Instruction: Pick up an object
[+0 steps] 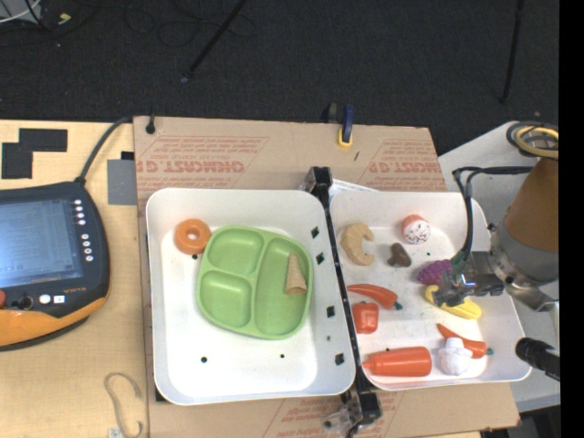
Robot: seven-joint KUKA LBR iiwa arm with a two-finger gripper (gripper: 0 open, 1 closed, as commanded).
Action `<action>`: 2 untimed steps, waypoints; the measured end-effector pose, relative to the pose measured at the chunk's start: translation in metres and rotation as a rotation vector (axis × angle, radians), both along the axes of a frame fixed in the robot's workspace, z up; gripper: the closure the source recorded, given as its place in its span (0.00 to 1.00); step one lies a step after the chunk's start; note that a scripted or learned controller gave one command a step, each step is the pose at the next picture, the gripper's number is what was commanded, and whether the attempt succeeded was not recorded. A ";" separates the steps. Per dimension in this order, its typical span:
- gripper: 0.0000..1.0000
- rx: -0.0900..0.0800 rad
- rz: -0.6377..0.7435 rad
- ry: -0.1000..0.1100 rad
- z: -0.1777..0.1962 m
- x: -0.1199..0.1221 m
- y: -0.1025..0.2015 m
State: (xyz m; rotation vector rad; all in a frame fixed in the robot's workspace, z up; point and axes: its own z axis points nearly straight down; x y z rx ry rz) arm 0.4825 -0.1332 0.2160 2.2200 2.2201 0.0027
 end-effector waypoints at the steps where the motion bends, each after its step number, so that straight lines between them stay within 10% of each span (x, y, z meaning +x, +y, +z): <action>1: 1.00 0.000 0.000 0.003 0.012 0.000 -0.001; 2: 1.00 0.001 0.003 0.004 0.013 0.033 0.025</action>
